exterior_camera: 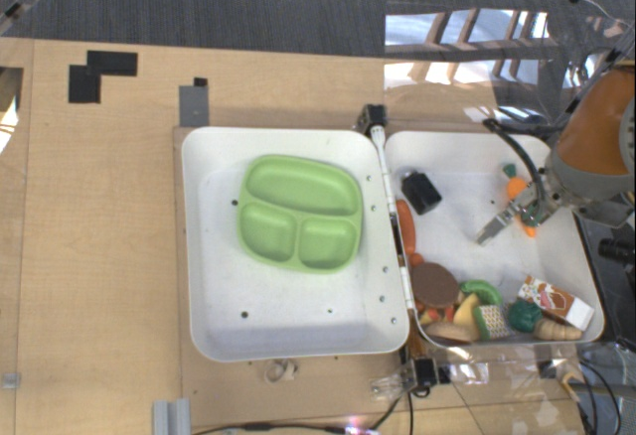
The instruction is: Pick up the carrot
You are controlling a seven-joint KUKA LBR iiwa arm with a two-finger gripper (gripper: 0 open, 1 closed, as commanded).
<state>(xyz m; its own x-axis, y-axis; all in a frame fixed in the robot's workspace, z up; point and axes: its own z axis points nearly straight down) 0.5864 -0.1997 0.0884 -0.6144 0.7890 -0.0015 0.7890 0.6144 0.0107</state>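
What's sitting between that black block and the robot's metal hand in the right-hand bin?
Nothing: in the camera view, bare white floor of the right bin runs from the black block across to the hand.

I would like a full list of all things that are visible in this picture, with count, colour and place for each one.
Bins: two, white, side by side on the bench.
Divided plate: one, light green, in the left bin.
Black block: one, black, upper left of the right bin.
Carrot: one, orange with green top, upper right of the right bin, beside the gripper.
Sausage-like piece: one, orange-red, along the right bin's left wall.
Toy food pile: several pieces, brown, green, yellow, at the right bin's near wall.
Carton: one, white and red, near right corner.
Gripper: one, grey, over the right bin, on the arm, grey with orange band.
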